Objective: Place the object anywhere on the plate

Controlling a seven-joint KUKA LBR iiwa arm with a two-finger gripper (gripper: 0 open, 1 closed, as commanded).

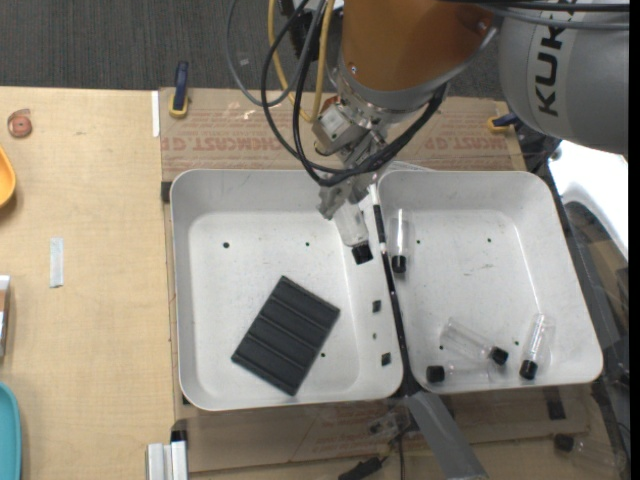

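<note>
A black ribbed rectangular plate (287,334) lies flat and turned at an angle in the left bin (200,268), toward its front. The gripper (356,238) hangs over the ridge where the two bins meet, near the back, well above and to the right of the plate. Just right of it, a clear tube with a black cap (398,238) lies in the right bin (540,268) along the dividing wall. Two more clear capped tubes (468,344) (535,342) rest near the right bin's front. The tip is too small to tell whether it holds anything.
Black and yellow cables (290,78) loop down from the wrist over the back of the left bin. A loose black cap (435,373) sits at the right bin's front wall. Cardboard (250,133) lies under the bins, with a blue clamp (181,81) at its back left.
</note>
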